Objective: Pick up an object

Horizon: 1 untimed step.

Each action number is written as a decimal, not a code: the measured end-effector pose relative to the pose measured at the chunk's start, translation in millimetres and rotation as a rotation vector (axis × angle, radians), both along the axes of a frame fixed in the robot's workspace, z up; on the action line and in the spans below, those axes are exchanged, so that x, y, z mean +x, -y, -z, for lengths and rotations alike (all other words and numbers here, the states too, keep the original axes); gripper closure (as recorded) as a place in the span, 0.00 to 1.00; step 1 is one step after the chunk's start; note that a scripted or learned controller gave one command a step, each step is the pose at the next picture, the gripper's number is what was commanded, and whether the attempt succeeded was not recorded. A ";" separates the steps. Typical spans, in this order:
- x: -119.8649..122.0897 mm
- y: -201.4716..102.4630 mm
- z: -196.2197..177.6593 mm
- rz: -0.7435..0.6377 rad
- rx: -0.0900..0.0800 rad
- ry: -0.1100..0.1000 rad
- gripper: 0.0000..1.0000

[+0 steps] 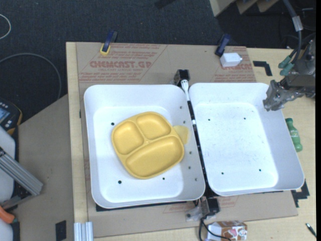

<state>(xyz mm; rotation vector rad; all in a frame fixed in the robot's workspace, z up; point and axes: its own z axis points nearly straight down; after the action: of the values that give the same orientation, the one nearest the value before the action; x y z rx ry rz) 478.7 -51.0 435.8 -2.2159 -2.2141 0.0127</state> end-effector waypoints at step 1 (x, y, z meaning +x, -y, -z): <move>-0.8 8.0 118.6 0.002 0.000 -0.002 1.00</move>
<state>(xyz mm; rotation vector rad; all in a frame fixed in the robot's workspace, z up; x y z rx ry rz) 477.9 -59.0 317.2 -2.2167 -2.2112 0.0143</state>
